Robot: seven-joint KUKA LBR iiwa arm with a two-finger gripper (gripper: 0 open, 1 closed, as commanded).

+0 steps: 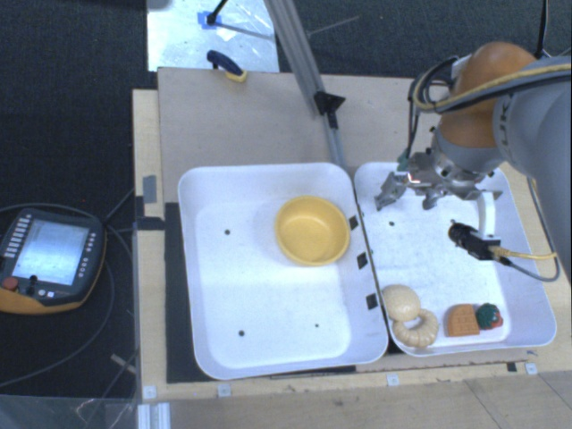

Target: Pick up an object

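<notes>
Reaching in from the right, the grey arm with its orange band [490, 79] hangs over the far part of the right-hand shallow white bin [527, 280]. Two-finger gripper [409, 191] sits low above the bin's upper left corner. Fingers [387, 193] appear spread apart, metal tips angled down and outward; nothing seen between them. A black fitting with a yellow cable [474, 239] trails off the wrist toward the right edge.

Objects in the right bin, all grouped at the near end, well apart from the gripper:
- pale cream rounded lump, like a bread roll [399, 301], near the bin's left wall
- cream-coloured ring-shaped piece [418, 328], touching the roll on its near side
- orange rectangular block with a ridged face [462, 320], to the right of the ring
- small dark green and red item [488, 315], just beside the orange block; too small to identify

Left-hand shallow white bin [223, 329]: one round yellow plastic bowl [312, 230], upright, toward the far right part of the bin.

Bench periphery: handheld control pendant with a lit screen [46, 259] on the dark floor to the left. Slanted grey metal pole [299, 52] crosses the brown board behind the bins. Blue-and-yellow clamp [226, 63] at the board's far edge.
</notes>
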